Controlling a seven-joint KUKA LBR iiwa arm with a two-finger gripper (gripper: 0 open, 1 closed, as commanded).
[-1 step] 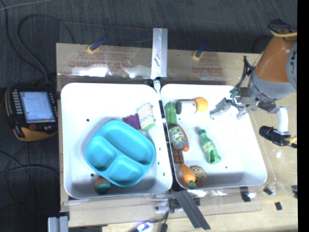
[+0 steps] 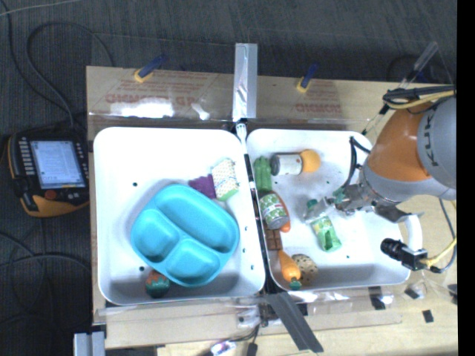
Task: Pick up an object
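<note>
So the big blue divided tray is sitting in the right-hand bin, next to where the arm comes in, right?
Not quite. In the camera view the blue divided tray sits in the left bin, the one farther from the arm. The arm does reach in from the right, with its gripper over the right bin, which holds smaller items such as a bottle with an orange cap.

- The arm [image 2: 438, 150] has a smooth grey shell with dark lettering on it.
- A broad, rounded orange band [image 2: 397, 154] sits above the wrist.
- Yellow and black cables [image 2: 415, 95] run alongside it.
- A black cylindrical fitting [image 2: 401, 251] is attached near the wrist.
</note>
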